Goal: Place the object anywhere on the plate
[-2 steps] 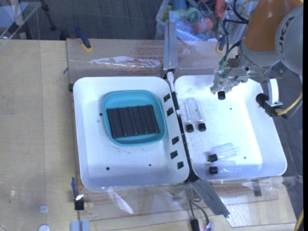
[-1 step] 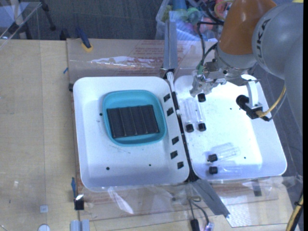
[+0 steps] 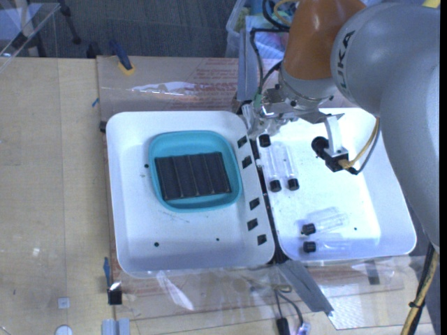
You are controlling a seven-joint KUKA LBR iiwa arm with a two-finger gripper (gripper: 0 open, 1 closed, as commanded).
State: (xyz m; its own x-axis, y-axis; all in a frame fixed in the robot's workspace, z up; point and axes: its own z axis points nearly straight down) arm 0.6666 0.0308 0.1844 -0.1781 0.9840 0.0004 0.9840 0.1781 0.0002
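Nearest the camera, two clear plastic vials with black caps (image 3: 321, 225) lie in the right white bin (image 3: 391, 236). Further back, three more clear black-capped vials (image 3: 278, 165) lie side by side, just below the gripper (image 3: 264, 121), which hovers low at the bin's back left corner. Whether it is spread or pressed together, I cannot tell. The teal square plate with a dark ribbed insert (image 3: 193, 171) sits in the left white bin (image 3: 133, 243). This looks like the picking step; next comes a secure pinch on one vial.

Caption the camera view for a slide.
Grey KUKA arm over right white bin of clear black-capped vials; teal square plate waits in left bin.
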